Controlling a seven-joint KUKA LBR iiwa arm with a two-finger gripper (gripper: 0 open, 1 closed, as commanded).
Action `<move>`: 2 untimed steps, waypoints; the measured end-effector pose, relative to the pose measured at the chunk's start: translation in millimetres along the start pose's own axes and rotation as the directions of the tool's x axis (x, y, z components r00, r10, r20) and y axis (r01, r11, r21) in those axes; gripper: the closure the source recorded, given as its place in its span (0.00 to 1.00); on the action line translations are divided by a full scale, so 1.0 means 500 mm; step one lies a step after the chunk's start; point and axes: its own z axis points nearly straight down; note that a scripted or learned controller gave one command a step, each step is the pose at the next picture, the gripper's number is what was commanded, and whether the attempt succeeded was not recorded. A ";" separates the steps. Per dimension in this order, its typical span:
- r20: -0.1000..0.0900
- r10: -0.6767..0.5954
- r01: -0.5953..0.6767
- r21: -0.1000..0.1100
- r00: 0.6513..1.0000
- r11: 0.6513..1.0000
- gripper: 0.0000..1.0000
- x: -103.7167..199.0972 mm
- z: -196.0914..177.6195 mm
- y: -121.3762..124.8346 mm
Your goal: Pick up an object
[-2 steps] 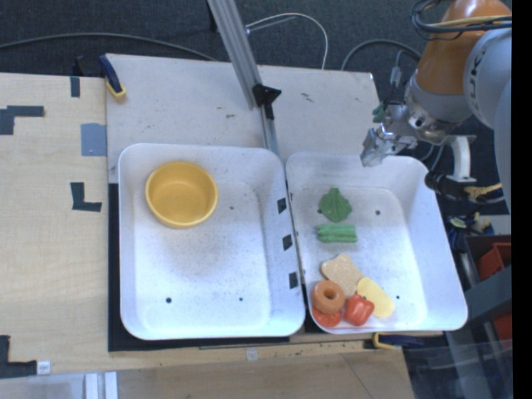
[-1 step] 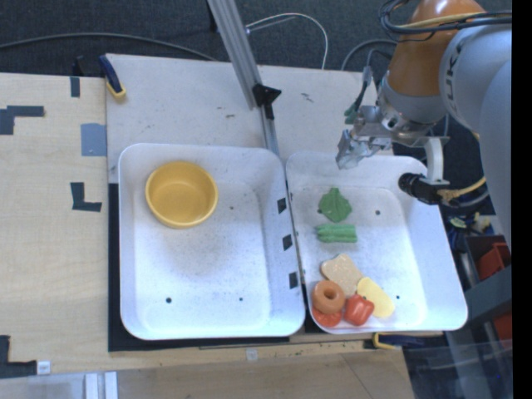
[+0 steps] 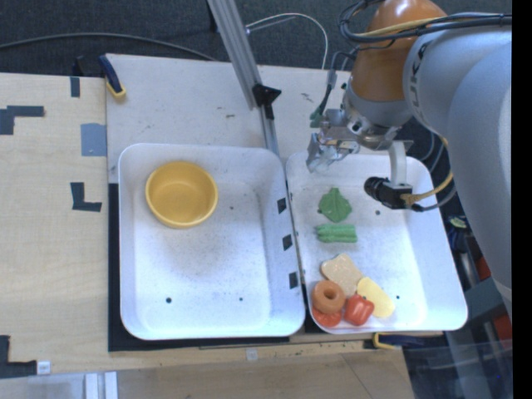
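My gripper point(image 3: 323, 158) hangs over the far left corner of the right bin point(image 3: 416, 248), with nothing visible between its fingers. Just in front of it lies a green leafy toy point(image 3: 335, 204), and below that a green bean pod point(image 3: 337, 234). At the bin's near left corner sit a tan bread slice point(image 3: 341, 270), a brown doughnut point(image 3: 328, 295), a red pepper point(image 3: 358, 309) and a yellow piece point(image 3: 376, 295), packed together. A yellow bowl point(image 3: 181, 193) stands in the left bin point(image 3: 208, 306).
A slanted metal pole point(image 3: 241, 48) rises behind the bins and meets the divider between them. Black cable and a black fitting point(image 3: 391, 192) hang over the right bin's far side. The grey arm point(image 3: 465, 81) covers the right.
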 end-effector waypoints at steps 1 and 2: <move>0.000 -0.002 0.002 0.000 1.000 1.000 1.00 0.130 -0.001 -0.008; 0.001 0.000 0.000 0.000 1.000 1.000 1.00 0.238 0.013 -0.013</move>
